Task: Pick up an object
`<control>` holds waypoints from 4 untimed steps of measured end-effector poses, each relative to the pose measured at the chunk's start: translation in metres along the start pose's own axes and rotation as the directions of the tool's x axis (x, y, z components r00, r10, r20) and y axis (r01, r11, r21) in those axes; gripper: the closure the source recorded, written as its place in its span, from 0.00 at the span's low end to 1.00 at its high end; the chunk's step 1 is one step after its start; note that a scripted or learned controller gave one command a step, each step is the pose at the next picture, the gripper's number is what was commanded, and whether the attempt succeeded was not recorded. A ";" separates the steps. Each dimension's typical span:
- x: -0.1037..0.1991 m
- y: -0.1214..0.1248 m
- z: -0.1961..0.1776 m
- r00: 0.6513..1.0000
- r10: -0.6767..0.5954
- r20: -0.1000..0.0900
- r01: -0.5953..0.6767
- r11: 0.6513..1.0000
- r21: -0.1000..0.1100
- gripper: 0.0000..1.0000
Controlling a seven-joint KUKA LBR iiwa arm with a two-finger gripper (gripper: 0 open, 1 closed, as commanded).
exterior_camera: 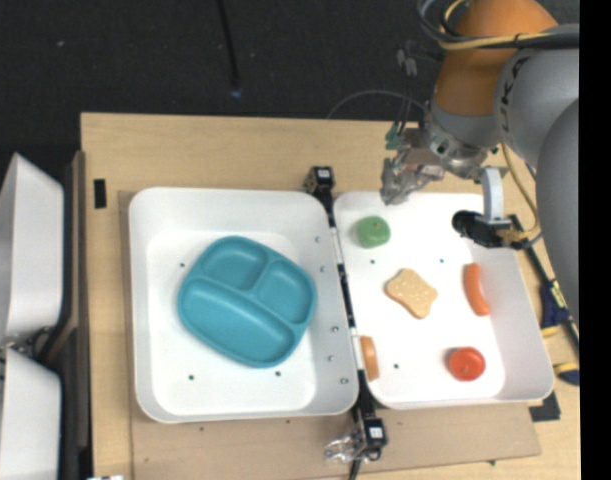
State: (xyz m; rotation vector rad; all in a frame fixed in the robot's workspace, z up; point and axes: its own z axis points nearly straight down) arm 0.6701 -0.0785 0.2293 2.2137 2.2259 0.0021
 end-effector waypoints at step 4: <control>0.154 0.000 -0.004 1.000 0.002 -0.002 -0.002 1.000 0.002 0.00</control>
